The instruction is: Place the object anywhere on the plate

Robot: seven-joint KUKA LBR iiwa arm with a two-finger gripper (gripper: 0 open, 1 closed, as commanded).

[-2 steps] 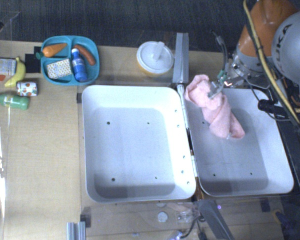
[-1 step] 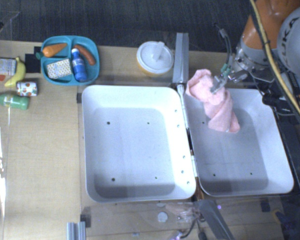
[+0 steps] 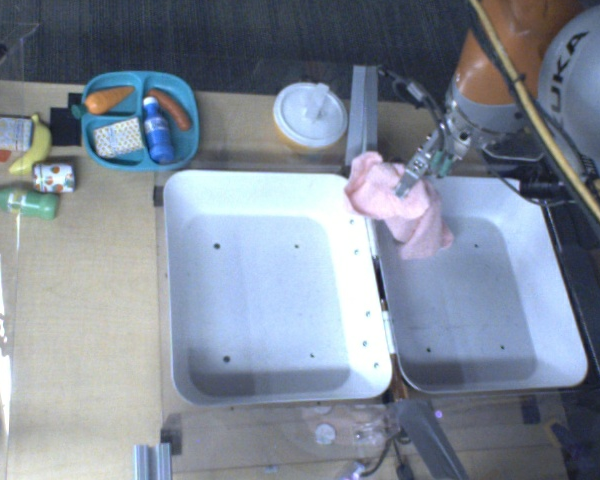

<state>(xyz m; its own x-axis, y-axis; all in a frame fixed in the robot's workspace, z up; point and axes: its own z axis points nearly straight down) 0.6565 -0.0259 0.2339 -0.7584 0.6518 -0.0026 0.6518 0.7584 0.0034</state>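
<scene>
One pink cloth [image 3: 398, 210] hung crumpled over the far-left corner of the right bin [image 3: 540, 298], spilling toward the divider, pinched between the fingers of the gripper [image 3: 410, 180]. Beside it sat the left bin [image 3: 270, 288], and beyond, a blue divided plate [image 3: 185, 98] holding toy food.

You are looking down from one fixed camera mounted above the desk [image 3: 80, 298], tilted at a slant so the far edge sits toward the top. It stands far enough back to take in both white bins: the left bin [image 3: 270, 288] and the right bin [image 3: 490, 308]. The arm [image 3: 520, 58] enters from your right.
</scene>
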